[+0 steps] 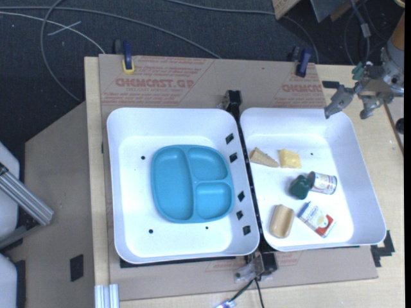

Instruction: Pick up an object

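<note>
We are looking down on two shallow white bins sitting side by side on a cardboard-covered bench. The left bin (122,172) is holding a blue divided plate (192,183), which is lying flat near the middle with its three compartments facing up. The right bin (359,172) is carrying the loose objects we could pick. A tan wedge (262,158) is lying near the bin's left wall, and a small yellow block (289,158) is sitting just beside it to the right. Below them, a dark green object (300,187) is touching a small can (323,183) lying on its side with a red and white label. Nearer the front edge, a beige rounded piece (281,221) is resting close to a flat red, white and blue packet (316,219), the two lying apart. The gripper (351,106) is hovering at the far right corner of the right bin, above its rim and well apart from all of the objects. We are seeing its two fingers spread apart with nothing between them, one finger (336,102) pointing down over the bin's back edge. Two blue clamps (128,56) are gripping the board's far edge.
</note>
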{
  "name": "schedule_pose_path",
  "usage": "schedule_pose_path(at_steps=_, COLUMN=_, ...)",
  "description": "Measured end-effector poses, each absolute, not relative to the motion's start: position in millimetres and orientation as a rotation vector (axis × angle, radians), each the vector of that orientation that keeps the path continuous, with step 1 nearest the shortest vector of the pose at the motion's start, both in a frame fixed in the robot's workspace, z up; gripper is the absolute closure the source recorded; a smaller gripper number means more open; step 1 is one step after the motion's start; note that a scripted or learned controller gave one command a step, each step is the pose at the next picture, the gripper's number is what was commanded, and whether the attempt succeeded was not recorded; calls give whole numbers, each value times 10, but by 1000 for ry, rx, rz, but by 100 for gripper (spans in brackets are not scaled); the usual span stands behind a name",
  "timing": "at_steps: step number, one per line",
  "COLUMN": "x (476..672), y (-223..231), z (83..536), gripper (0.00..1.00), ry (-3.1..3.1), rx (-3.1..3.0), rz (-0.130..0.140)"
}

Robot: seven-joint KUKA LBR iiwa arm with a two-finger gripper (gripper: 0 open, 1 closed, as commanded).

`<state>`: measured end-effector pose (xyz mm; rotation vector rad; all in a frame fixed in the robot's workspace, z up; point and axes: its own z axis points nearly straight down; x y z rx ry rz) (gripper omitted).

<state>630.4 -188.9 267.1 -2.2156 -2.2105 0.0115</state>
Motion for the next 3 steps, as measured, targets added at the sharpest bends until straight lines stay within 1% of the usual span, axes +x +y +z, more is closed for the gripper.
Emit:
schedule_pose_path(at_steps=1, x=6327, y=-1882, z=2753, gripper=0, ry=-2222, rx=-2220, rz=0)
schedule_pose_path(at_steps=2, x=6372, y=-1787, z=2233, gripper=0, ry=-2220, rx=-2216, rz=3)
schedule_pose_path(at_steps=3, x=6370, y=-1765, z=1595, gripper=0, ry=-2217, rx=-2216, rz=6)
